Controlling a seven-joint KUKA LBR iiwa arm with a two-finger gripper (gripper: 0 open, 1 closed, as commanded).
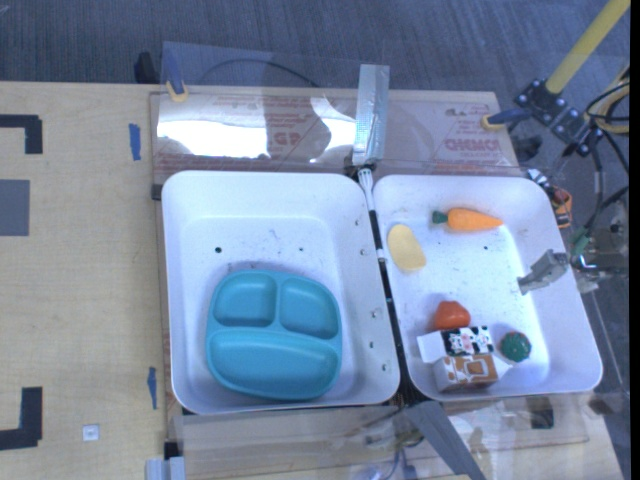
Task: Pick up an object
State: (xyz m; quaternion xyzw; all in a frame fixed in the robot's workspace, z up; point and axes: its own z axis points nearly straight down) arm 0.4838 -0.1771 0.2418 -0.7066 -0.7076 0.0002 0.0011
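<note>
Grey metal hand [545, 268] hovering at the right rim of the right shallow white bin [565, 363], too small and blurred to tell how far open; nothing seen between its fingers. Below it, plenty of bare floor. Orange toy carrot [468, 220] near the far wall, pale yellow oval piece [406, 248] by the left wall. Small green ball [515, 346] near the front right corner.

The 2 white bins [190, 208] sit on the bench [80, 268]; blue tape [134, 141] at 9 o'clock, yellow pole [600, 28] at 2.
</note>
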